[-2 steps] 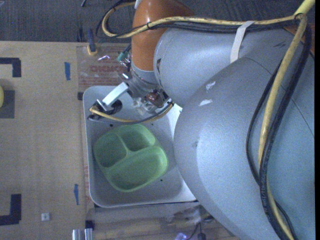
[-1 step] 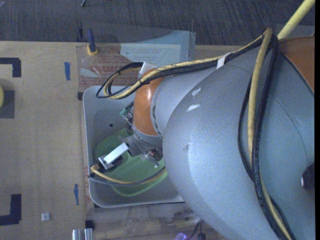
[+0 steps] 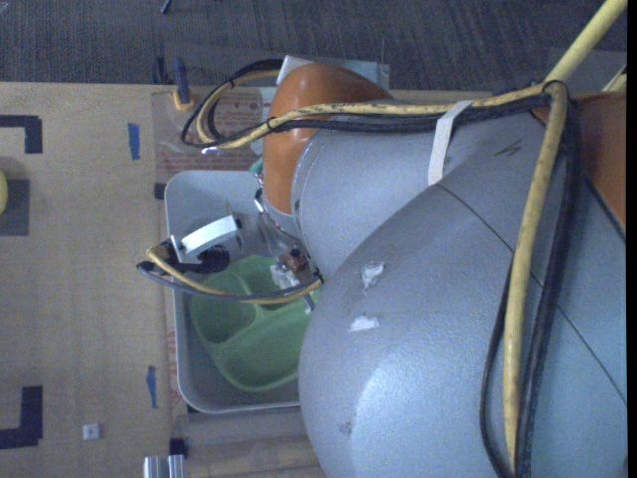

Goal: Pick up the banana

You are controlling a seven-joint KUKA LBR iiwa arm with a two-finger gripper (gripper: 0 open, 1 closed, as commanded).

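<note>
Camera view | white bin (image 3: pixel 194 202) holds green divided dish (image 3: pixel 254 352) | grey arm (image 3: pixel 448 297) overhead | jaws: cannot tell state

Dark carpet (image 3: pixel 448 18) beyond a pale wooden bench (image 3: pixel 80 297) — blue tape (image 3: pixel 133 141), black marks (image 3: pixel 34 135)

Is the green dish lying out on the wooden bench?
No, the green divided dish lies inside the shallow white bin, partly under the grey arm.

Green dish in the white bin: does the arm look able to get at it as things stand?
Probably yes: the gripper hangs over the green dish in the white bin, nothing visible between them, though the arm hides the dish's right side.
</note>
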